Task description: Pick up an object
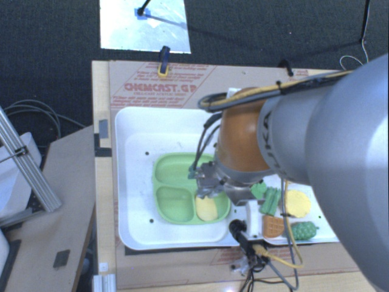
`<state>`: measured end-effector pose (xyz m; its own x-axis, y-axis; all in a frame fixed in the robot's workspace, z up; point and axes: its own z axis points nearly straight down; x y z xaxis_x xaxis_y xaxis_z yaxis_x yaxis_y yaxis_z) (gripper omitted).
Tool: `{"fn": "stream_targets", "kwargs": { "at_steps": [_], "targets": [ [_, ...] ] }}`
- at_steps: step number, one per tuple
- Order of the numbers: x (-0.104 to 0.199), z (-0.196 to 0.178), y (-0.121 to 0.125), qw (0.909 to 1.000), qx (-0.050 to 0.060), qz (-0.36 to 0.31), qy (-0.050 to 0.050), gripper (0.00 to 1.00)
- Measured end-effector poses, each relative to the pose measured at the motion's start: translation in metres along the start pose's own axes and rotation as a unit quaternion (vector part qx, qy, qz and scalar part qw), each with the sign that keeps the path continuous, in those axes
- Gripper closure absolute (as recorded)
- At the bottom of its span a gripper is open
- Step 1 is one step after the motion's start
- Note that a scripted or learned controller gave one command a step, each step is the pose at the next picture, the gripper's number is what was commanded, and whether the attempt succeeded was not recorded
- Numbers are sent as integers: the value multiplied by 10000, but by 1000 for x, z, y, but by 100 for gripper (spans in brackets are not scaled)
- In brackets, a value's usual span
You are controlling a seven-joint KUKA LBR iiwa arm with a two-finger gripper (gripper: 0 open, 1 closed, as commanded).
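Where carpet (48, 47) darkens, cardboard-lined bench (182, 81)

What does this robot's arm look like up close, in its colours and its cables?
The arm is a thick, smooth, rounded grey tube with an orange band above the wrist. Dark cables loop alongside it toward the metallic grey gripper.

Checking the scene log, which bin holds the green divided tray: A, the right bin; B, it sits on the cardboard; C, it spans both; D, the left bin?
D: the green divided tray lies inside the left bin, with a yellow object in one compartment.
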<state>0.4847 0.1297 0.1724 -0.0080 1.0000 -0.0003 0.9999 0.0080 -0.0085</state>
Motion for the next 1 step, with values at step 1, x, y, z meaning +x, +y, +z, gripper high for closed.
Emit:
{"fn": "stream_targets", "kwargs": {
  "at_steps": [1],
  "targets": [
    [62,80,117,10000,-52,35,7,100]
  ]
}}
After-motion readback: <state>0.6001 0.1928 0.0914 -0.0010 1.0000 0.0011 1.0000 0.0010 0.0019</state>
